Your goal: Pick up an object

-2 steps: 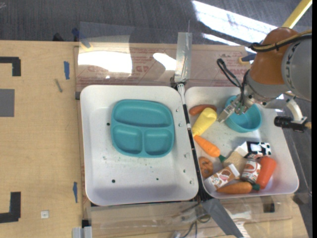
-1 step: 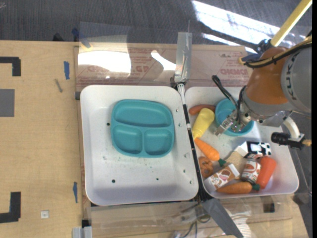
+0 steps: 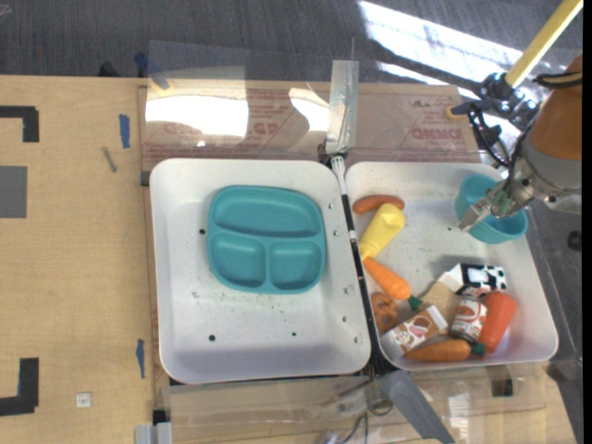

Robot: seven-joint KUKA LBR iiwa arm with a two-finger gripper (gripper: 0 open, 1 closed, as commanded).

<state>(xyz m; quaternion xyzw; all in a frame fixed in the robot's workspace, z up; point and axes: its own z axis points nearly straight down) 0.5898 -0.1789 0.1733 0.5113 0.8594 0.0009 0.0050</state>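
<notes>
While the gripper (image 3: 488, 207) is reaching into the far right corner of the right bin (image 3: 546, 340), a teal cup (image 3: 504, 222) is sitting there, close to the bin's far and right walls. The cup is standing roughly upright with its round mouth facing up, so its axis is running vertically. The gripper is hanging over the cup's left rim, partly covering the mouth; whether it is apart or together cannot be told at this angle, and nothing is showing clamped in it. The arm (image 3: 560, 137) is coming in from the right, its orange band above the cup.

Well left of the cup, a red sausage (image 3: 379, 203) is lying left to right, and just beside it a yellow bottle (image 3: 382, 230) is slanting with its narrow end pointing toward the near left. Nearer still, an orange carrot (image 3: 388, 278) is lying diagonally. Toward the near wall, a black-and-white carton (image 3: 483, 276), a small can (image 3: 469, 314) and two more carrots (image 3: 500, 317) are crowding together. A teal divided plate (image 3: 266, 239) is resting in the left bin (image 3: 176, 340) on the surface (image 3: 65, 248).
</notes>
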